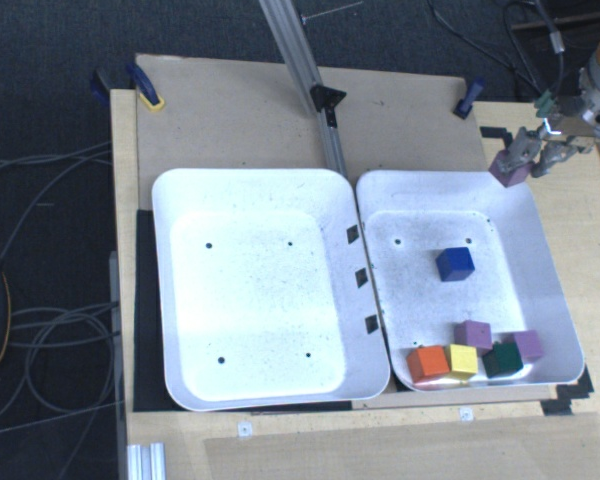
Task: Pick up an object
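The pincer (pixel 525 161) hangs over the right bin's (pixel 545 268) far right corner, clamped on a small mauve block (pixel 510 171). The block looks roughly cubic, with no clear long axis, and sits tilted between the fingers. Below and left of the pincer lies a blue cube (pixel 456 264) with bare floor around it. Further below, orange (pixel 430 362), yellow (pixel 463 360), green (pixel 502 359) and two purple blocks (pixel 474 333) crowd the near wall.

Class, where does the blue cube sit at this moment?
The blue cube sits alone near the middle of the right bin, apart from the cluster of blocks along that bin's near edge.
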You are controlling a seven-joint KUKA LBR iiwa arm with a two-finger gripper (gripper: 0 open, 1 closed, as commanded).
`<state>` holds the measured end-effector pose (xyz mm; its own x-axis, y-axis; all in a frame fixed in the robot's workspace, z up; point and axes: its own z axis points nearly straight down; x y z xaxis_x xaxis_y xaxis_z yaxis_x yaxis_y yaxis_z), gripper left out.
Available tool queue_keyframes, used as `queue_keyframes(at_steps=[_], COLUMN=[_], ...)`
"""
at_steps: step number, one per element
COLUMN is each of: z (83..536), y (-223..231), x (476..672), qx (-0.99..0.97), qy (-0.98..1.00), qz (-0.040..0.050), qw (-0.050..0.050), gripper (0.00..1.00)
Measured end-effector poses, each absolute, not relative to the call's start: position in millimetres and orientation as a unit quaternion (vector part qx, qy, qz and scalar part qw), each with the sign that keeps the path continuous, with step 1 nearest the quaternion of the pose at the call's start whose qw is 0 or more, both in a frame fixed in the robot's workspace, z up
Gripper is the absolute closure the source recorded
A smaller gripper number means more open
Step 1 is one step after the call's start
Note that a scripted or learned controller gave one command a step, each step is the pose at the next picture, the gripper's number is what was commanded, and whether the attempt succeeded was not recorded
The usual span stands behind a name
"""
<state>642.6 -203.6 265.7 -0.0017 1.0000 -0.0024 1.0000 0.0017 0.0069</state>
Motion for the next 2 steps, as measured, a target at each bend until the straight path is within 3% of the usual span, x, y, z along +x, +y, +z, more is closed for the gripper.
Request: queue_keyframes(at_steps=[1, 2], z=[262.6, 268.0], y=[-145.7, -95.7], x=[639.3, 648.7], qx=[0.705, 0.705], qy=[0.709, 0.709], qz=[0.0001, 0.0013], qw=[-0.002, 0.000], gripper=[1.00, 1.00])
